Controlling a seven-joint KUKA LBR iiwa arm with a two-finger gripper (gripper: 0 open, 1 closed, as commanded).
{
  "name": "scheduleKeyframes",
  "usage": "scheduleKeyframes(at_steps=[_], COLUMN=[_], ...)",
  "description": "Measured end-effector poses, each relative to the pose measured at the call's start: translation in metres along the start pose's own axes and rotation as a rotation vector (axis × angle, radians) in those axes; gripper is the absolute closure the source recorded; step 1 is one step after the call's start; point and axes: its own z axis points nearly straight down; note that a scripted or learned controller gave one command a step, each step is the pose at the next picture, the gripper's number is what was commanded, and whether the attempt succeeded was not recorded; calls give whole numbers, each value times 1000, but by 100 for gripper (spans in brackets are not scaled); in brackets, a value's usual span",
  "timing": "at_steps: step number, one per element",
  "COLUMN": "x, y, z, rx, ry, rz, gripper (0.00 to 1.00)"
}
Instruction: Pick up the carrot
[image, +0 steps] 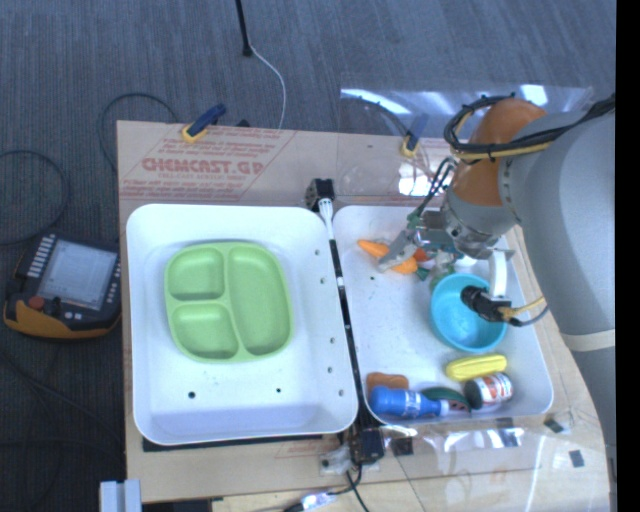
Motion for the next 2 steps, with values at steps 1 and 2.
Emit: scheduleKeyframes(at_steps=[1,2], x=[-1,85], y=[-2,11], z=[-8,-104], rx=[13,23], ry=[-7,-4], rz=[-6,38], gripper=[100,100])
